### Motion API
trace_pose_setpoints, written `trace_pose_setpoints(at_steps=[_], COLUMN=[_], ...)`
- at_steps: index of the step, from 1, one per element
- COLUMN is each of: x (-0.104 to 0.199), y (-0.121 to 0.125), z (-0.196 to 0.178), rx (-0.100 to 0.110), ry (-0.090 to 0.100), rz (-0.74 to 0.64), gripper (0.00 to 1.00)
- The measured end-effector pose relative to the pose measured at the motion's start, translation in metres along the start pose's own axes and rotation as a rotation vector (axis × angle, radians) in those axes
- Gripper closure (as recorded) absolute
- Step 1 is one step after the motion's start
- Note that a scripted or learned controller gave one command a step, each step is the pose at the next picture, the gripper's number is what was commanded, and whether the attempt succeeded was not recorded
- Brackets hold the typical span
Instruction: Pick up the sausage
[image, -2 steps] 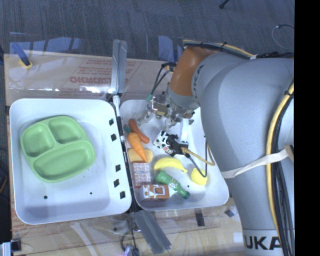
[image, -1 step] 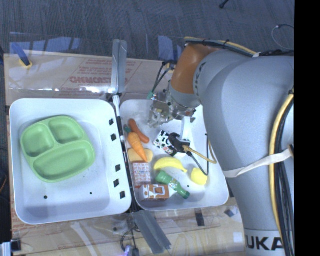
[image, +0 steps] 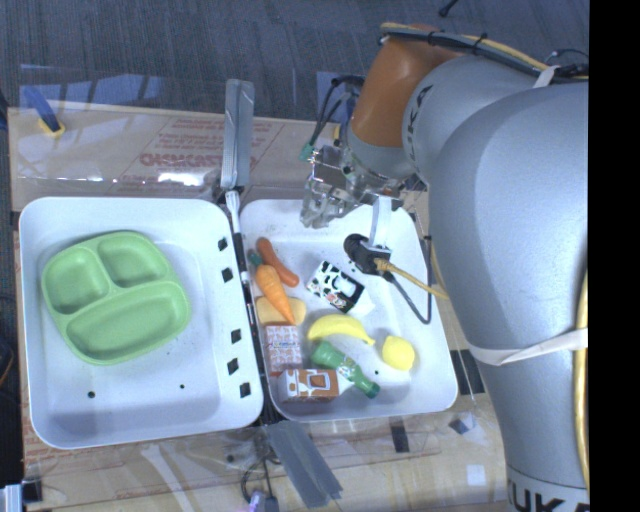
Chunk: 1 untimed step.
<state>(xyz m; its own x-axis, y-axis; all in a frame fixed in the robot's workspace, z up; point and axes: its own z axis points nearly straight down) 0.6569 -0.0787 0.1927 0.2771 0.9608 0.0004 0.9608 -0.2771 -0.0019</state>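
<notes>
1. The gripper (image: 318, 212) is a grey blur from here. I cannot tell whether it is open or closed.
2. It hangs over the back left corner of the right bin (image: 290, 225), apart from everything lying in there.
3. The big grey arm (image: 500, 200) is cut off at the right and the bottom, and it hides part of that bin's right rim.
4. The sausage (image: 278, 262) lies slantwise near the bin's left wall, in front of the gripper and in plain sight.
5. A carrot (image: 274, 292) lies just beside the sausage, on the nearer side. I cannot tell whether they touch.
6. A small pale block (image: 268, 310) by the carrot's tip is too indistinct to name.
7. Right of the sausage sits a black-and-white carton (image: 335, 285).
8. Nearer me are a banana (image: 338, 328), a lemon (image: 398, 353), a green bottle (image: 345, 368), a red-and-white packet (image: 283, 348) and an orange box (image: 308, 383), all crowded close together.
9. The left bin (image: 60, 400) holds a green divided plate (image: 115, 295).
10. Both bins sit side by side on the counter (image: 150, 150).
</notes>
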Motion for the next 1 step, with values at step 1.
trace_pose_setpoints(at_steps=[1], x=[0.0972], y=[-0.0362], z=[0.0018], rx=[0.005], ry=[-0.001], rz=[-0.179], gripper=[1.0])
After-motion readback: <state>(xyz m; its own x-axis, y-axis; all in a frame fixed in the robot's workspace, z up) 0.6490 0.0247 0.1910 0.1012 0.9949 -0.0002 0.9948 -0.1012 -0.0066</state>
